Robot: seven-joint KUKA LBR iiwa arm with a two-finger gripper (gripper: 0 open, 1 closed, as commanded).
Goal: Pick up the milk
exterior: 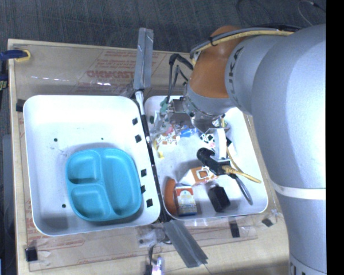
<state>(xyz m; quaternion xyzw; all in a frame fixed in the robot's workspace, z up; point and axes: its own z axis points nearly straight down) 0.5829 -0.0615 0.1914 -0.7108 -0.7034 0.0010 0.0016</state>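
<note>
While the arm is reaching in over the right bin (255,153), its pincer (173,114) is hanging near that bin's far-left corner; I cannot tell its state. One milk carton (185,200) is standing at the near edge. One blue divided plate (103,183) is occupying the left bin (40,153).

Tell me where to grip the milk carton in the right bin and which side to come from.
Grip the milk carton across its two long flat sides, coming straight down from above. It looks to lie flat near the bin's front wall, with an orange ball close on its left, so a sideways approach seems blocked.
</note>
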